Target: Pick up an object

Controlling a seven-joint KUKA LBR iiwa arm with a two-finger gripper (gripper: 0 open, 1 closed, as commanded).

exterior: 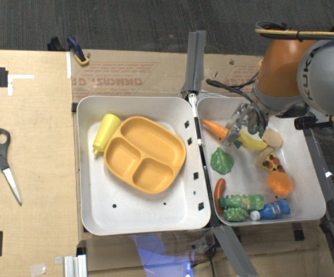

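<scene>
From above, my gripper (236,136) hangs low in the right bin (305,154), near its back-left corner — whether it is open or closed I cannot tell, and I see nothing held. The carrot (215,129) lies just left of it by the divider wall; the banana (253,142) lies just right. Forward of these sit a green leaf (222,161), pizza slice (270,163), orange (280,184) and bottle (271,210), with bare floor between. The left bin (97,212) holds a yellow tray (145,153) — open room along its front.
</scene>
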